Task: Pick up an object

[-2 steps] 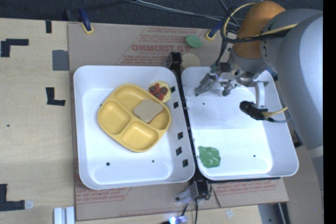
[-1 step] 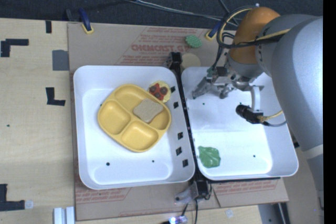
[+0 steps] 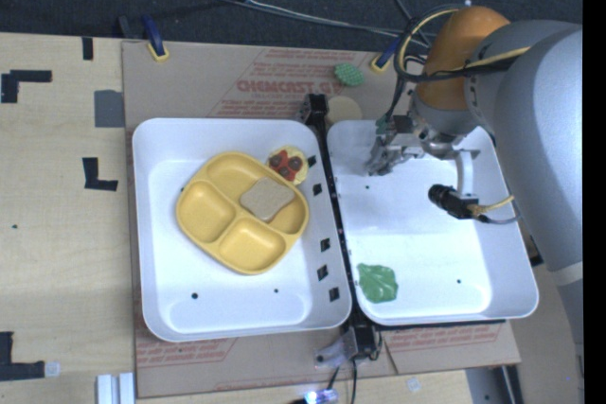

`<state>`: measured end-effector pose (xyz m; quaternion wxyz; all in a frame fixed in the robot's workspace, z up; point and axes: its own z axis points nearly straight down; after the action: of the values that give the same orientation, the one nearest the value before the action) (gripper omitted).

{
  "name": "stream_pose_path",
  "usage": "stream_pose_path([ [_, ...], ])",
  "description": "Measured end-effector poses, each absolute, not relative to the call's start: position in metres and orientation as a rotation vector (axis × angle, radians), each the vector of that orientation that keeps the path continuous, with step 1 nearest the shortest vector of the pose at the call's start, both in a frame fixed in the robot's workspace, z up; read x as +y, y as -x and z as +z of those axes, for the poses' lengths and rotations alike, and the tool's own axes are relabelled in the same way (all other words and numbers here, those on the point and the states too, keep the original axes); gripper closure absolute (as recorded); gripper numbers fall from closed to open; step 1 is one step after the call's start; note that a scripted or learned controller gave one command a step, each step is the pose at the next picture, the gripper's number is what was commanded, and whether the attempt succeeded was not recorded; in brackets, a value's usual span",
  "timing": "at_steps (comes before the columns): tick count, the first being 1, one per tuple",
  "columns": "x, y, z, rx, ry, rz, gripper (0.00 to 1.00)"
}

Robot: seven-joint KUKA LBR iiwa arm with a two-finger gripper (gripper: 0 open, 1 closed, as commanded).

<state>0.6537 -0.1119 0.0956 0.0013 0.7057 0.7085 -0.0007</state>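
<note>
Overall: two shallow white bins sit side by side on a cardboard sheet on the table point(image 3: 57, 203).
Left bin point(image 3: 161, 298): holds a yellow sectioned plate point(image 3: 210, 213), tilted in the view, with a tan slice of bread point(image 3: 266, 199) lying on its middle divider.
Plate's far corner: a small red and dark cluster point(image 3: 289, 165) lies at the rim, touching the plate.
Right bin point(image 3: 502, 289): a green leafy piece point(image 3: 377, 282) lies near its front left corner, well apart from the arm.
Arm point(image 3: 540, 128): grey with an orange band, reaching in from the right over the right bin's far end.
Tool point(image 3: 381, 161): low over the right bin's far left part; whether it is open or closed cannot be told, and nothing is seen gripped.
Behind the bins: a small green object point(image 3: 348, 73) rests on the cardboard point(image 3: 265, 85).
</note>
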Motion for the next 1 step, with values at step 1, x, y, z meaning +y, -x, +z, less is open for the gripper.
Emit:
stream_pose_path([
  [1, -0.1088, -0.6564, 0.1385, 2.222, -2.218, 0.003, 1.00],
])
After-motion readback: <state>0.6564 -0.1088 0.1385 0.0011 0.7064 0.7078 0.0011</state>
